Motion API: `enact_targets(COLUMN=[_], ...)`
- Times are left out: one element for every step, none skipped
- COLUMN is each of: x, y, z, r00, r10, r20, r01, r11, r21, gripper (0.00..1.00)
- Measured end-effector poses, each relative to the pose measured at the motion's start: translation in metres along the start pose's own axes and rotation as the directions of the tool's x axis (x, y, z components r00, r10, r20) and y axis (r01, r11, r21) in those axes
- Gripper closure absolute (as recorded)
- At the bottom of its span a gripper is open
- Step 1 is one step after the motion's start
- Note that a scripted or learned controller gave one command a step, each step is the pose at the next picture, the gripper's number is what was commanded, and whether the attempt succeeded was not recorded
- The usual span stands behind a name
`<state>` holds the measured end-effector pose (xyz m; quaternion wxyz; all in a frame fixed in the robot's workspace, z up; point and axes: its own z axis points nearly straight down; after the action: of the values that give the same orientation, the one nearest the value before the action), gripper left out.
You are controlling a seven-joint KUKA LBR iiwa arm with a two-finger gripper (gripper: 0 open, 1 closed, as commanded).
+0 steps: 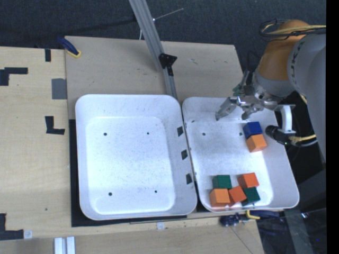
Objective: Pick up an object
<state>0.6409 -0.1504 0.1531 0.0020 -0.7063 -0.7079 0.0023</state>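
My gripper [232, 113] hovers over the far part of the right bin [212, 147], fingers spread open with nothing between them. Just to its right and a bit nearer lie a blue block [252, 127] and an orange block [257, 142], touching each other. At the bin's near edge sits a cluster: a green block [222, 181], an orange block [248, 180], another orange block [220, 197], a red-orange block [237, 193] and a dark green block [252, 194].
The left bin [87, 142] stands beside the right one, their rims touching. A slanted metal pole [153, 36] runs down to the far rims between the bins. The grey arm with its orange band [280, 57] enters from the right.
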Motion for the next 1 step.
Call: enact_targets(x=[0.001], y=[-0.0004], z=[0.0438], r00=[1.0], r10=[0.0], r20=[0.0], r01=[0.0], r11=[1.0], r21=[0.0], gripper=[0.0])
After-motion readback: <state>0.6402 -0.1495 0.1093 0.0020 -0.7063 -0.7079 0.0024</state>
